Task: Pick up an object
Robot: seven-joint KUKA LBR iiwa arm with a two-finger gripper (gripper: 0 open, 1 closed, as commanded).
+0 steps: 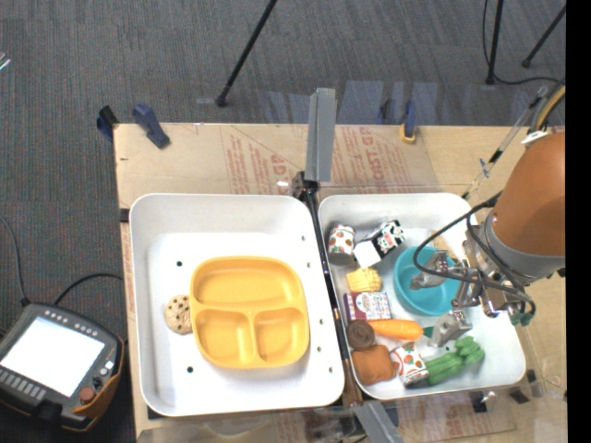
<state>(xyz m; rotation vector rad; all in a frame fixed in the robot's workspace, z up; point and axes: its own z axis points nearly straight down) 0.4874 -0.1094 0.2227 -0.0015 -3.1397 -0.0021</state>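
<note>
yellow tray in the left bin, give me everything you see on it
The yellow tray looks like smooth moulded plastic with rounded corners. It has three compartments: one wide one along the far side and two smaller ones on the near side, with nothing in them. It lies flat and slightly rotated, near the middle of the left bin. A cookie lies against its left edge.

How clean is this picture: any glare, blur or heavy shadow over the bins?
Camera view: even, soft light; the yellow tray casts only a faint shadow. The left bin shows mild sheen, no blown glare. Small items by the gripper look slightly soft.
</note>
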